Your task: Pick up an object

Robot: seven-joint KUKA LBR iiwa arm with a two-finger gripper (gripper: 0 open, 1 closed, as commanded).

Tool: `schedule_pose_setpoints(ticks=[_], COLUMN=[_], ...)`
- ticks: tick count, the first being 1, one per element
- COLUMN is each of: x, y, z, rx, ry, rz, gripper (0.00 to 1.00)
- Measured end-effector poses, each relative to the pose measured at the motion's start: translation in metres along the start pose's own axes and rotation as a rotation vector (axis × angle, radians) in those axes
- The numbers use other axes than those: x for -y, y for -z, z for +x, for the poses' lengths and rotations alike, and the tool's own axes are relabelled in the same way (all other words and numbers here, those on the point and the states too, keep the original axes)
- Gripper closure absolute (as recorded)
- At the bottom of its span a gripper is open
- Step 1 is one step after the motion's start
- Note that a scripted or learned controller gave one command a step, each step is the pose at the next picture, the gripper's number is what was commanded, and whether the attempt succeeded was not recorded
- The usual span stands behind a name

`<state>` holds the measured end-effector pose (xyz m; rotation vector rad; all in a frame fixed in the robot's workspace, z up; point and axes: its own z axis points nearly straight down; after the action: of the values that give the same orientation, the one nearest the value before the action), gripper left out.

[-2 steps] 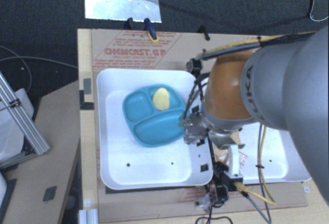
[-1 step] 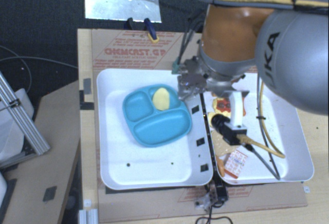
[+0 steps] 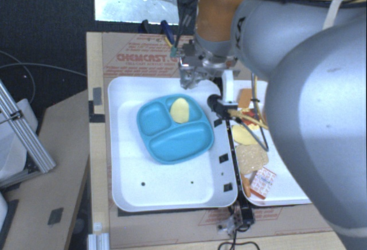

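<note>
A blue divided plate (image 3: 175,131) lies in the left white bin (image 3: 129,186). A pale yellow, egg-shaped object (image 3: 180,110) rests in the plate's upper right compartment. My gripper (image 3: 190,78) hangs over the far edge of the left bin, just above and behind the yellow object and apart from it. The grey arm with its orange band comes in from the right and hides much of the right bin (image 3: 281,197).
The right bin holds several items: an orange piece (image 3: 245,98), a yellow piece (image 3: 243,136), a tan speckled slab (image 3: 252,157) and a red-and-white packet (image 3: 263,181). A black rail divides the bins. Cardboard lies under both.
</note>
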<state>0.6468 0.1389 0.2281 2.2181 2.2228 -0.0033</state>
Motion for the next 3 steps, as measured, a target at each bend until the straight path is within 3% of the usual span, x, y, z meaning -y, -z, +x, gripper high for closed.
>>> schedule_pose_setpoints(ticks=[1, 2, 3], x=[0.038, 0.1, 0.142], y=[-0.015, 0.075, 0.115], z=[0.015, 0.0, 0.006], rx=[-0.003, -0.006, -0.005], ry=[0.003, 0.001, 0.004], rz=[0.002, -0.007, -0.005], gripper=[1.0, 1.0, 1.0])
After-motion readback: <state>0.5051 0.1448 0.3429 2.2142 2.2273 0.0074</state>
